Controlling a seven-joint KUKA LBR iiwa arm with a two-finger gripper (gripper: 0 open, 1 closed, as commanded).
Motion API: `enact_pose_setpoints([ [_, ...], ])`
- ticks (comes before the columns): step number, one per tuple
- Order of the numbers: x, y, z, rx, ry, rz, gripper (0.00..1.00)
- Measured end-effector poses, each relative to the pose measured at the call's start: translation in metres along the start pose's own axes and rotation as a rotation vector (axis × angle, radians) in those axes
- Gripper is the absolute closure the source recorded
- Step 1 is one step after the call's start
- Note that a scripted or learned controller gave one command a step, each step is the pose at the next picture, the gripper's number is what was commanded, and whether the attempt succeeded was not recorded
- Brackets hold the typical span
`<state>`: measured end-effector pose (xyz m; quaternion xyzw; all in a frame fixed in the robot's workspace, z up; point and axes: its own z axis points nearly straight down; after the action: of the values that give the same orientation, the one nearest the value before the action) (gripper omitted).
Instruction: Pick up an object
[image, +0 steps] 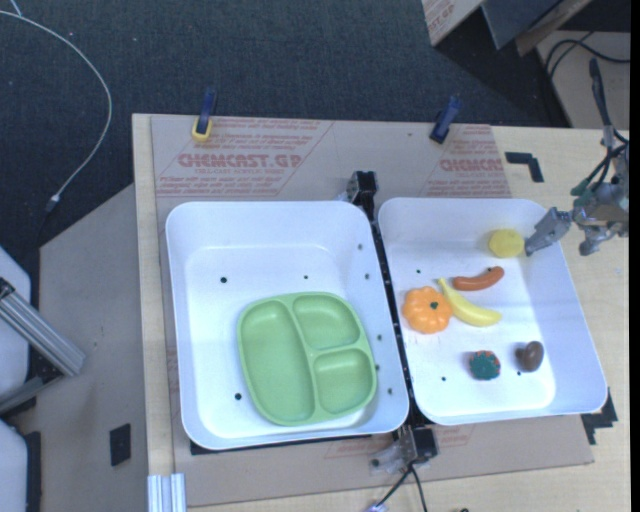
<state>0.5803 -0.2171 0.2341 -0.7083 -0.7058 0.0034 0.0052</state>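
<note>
The right bin (560, 390) holds several small toys. A yellow lemon (506, 242) lies near its back. A red-orange sausage (478, 280) lies beside a yellow banana (470, 309), with an orange pumpkin (427, 310) next to them. A green and red ball (485, 365) and a brown piece (529, 355) sit nearer the front. My gripper (563, 240) hangs over the bin's far right rim, just right of the lemon. It is open, with nothing between its fingers.
The left bin (200, 250) carries a green divided plate (305, 355). A black clamp (362, 185) sits at the back where the two bins meet. Blue and yellow clips (204, 120) pin the cardboard base at the rear.
</note>
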Motion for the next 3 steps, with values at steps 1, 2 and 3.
enact_pose_setpoints([
  [1, 0.001, 0.003, -0.007, -0.013, -0.004, -0.004, 0.0],
  [2, -0.006, -0.003, 0.041, -0.007, -0.001, -0.003, 0.0],
  [3, 0.003, -0.002, 0.099, -0.006, 0.0, -0.005, 0.0],
])
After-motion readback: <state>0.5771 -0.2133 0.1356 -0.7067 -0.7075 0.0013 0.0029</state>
